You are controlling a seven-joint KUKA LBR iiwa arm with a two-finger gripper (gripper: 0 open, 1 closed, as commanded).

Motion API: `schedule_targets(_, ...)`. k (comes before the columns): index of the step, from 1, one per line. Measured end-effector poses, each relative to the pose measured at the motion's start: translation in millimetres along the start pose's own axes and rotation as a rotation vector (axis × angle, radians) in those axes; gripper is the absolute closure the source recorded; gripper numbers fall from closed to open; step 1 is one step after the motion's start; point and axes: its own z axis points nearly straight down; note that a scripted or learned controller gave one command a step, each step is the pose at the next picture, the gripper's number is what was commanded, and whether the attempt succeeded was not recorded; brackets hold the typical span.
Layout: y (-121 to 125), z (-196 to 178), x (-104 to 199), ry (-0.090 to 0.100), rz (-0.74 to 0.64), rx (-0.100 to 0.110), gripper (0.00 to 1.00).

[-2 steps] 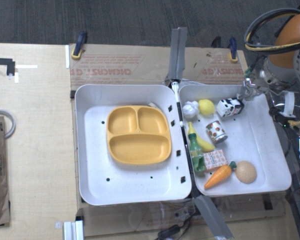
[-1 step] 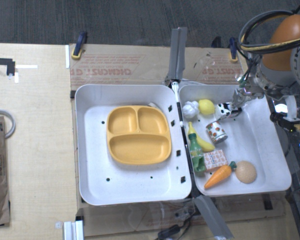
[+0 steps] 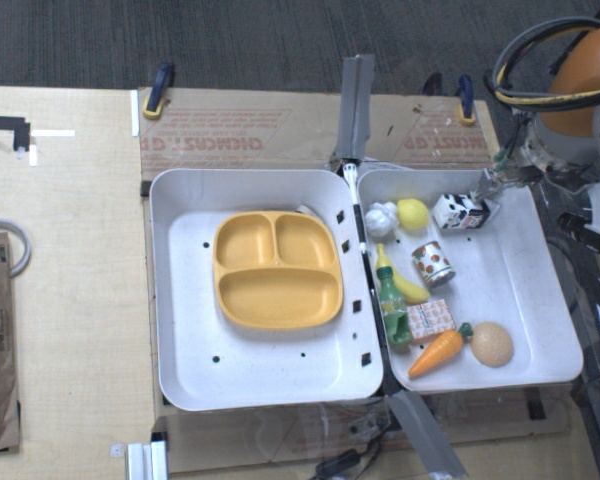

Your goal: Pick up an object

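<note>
Carrot (image 3: 437,353), egg (image 3: 492,344) and a small printed box (image 3: 429,319) lie along the near edge of the right bin (image 3: 540,298), well down-left of the pincer (image 3: 495,178). That pincer sits at the bin's far right corner, just right of a black-and-white cow-patterned carton (image 3: 461,211), the likeliest target. Whether it is released or clenched I cannot tell; metal and cables blur together there. By my judgement the reach is in hand and no grasp is made. Next it needs to centre over the carton and descend. Left of the carton lie a lemon (image 3: 412,213) and a white crumpled lump (image 3: 380,219); a can (image 3: 432,264), banana (image 3: 404,283) and green bottle (image 3: 392,303) lie nearer. Most of the arm is cut off.
</note>
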Motion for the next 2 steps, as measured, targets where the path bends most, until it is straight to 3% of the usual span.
schedule_targets(1,2,-8,0,-0.002,-0.002,-0.001,1.00)
schedule_targets(2,-5,3,0,0.004,-0.151,0.014,1.00)
